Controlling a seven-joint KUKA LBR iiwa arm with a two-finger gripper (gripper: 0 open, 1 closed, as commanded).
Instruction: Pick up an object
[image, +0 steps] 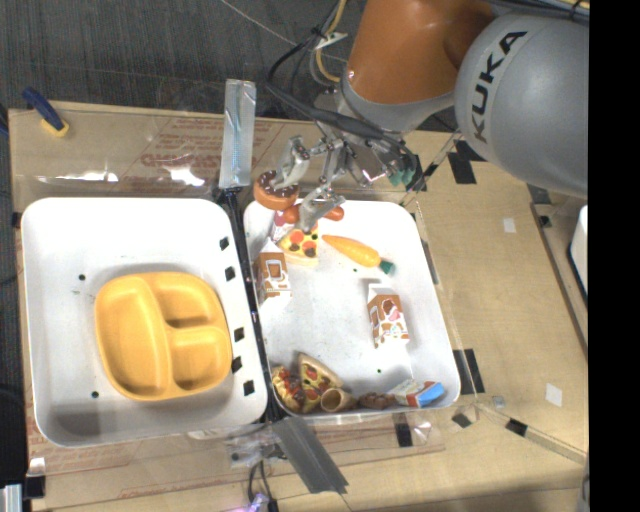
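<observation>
Two white bins on the bench; gripper (312, 185), grasp unclear, hovers at the right bin's (435, 330) far-left corner above the doughnut (272, 189).

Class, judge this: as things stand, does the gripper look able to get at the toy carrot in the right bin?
Probably yes. The carrot lies uncovered, apart from its neighbours, just below the gripper.

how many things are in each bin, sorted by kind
Yellow divided tray, left bin: 1
Small cartons, right bin: 2
Carrot: 1
Pizza slices: 2
Donut at the far rim: 1
Blue and red item: 1
Total: 8
</observation>
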